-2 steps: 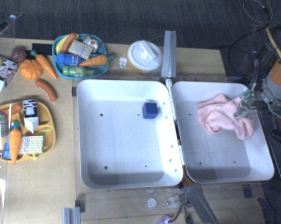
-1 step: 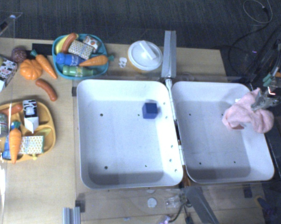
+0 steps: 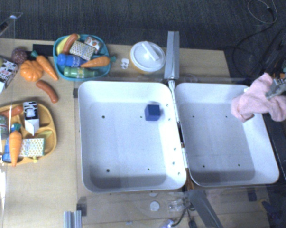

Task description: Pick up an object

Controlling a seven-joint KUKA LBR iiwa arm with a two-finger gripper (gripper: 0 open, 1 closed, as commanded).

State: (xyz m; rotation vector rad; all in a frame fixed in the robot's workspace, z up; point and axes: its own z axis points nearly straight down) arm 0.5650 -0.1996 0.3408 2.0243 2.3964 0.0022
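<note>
**Cloth at the right rim, block far to the left**

We see our gripper (image 3: pixel 281 85) at the far right edge of the view, over the upper right corner of the right bin (image 3: pixel 228 172). A pink cloth (image 3: pixel 259 101) is bunched right up against it, draped across the bin's right rim. The metal tip touches the cloth's upper right part, but we cannot tell how far the gripper is open, nor whether any fold is truly caught in it; that part is too small and cut off by the frame edge.

The cloth spreads down and to the left from the gripper, its long axis running roughly left to right along the rim. It is the nearest thing to us by far.

The only other candidate in the bins is a blue block (image 3: pixel 152 112), sitting in the upper right part of the left bin (image 3: pixel 124 175), well apart from the gripper, across the divider between the bins. Reaching it would mean travelling leftward over the whole right bin.

We judge the cloth the likelier target.
</note>
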